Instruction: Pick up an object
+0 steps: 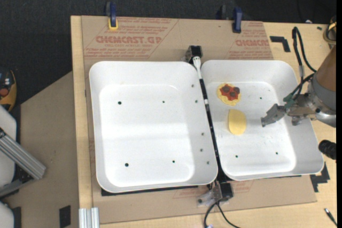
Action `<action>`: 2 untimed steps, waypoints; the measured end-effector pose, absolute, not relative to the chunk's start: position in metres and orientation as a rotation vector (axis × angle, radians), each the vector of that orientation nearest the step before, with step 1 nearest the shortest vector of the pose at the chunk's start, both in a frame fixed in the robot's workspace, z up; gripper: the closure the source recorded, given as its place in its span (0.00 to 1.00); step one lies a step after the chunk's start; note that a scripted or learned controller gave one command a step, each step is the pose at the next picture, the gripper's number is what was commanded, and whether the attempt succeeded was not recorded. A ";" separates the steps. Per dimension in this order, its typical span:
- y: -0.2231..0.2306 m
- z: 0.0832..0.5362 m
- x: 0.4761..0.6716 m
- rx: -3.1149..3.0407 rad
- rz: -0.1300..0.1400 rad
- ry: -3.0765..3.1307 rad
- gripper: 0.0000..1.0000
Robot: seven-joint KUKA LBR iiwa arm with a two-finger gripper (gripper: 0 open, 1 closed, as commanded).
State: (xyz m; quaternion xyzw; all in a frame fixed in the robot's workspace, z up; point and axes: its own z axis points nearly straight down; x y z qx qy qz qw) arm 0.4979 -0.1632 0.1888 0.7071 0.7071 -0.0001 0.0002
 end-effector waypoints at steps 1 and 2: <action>-0.202 0.079 0.524 2.226 -0.004 2.220 0.00; -0.190 0.112 0.610 2.208 0.008 2.221 0.00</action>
